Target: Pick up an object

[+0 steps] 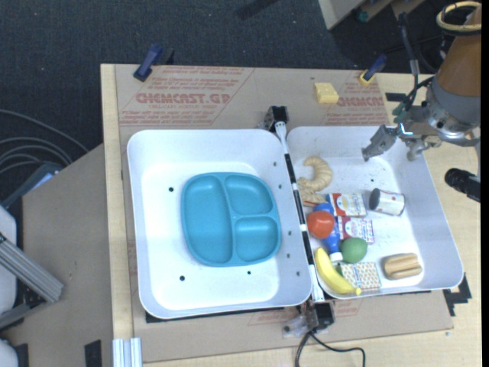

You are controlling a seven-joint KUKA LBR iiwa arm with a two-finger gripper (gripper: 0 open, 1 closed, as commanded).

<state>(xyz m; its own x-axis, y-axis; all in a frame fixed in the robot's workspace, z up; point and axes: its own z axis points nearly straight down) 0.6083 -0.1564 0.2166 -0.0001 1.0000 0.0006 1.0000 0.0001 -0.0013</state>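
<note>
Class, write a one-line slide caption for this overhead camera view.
KUKA arm's gripper hovers above the right bin of toy food; blue divided plate sits in the left bin.

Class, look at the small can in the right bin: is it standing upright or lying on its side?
On its side. The small can lies flat on the right bin floor, its dark end facing left.

Banana [334,272], croissant [317,173], tomato [321,223] and lime [353,249] lie in right bin [439,212].

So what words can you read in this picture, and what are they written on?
"CHEMCAST GP": large red print on the brown protective paper of the board under the bins, above the left bin.
The same red print repeats at the board's top right, partly cut off.
Smaller red lines above each logo: too blurred to read.
Snack packets in the right bin: printing too small to read.
</note>
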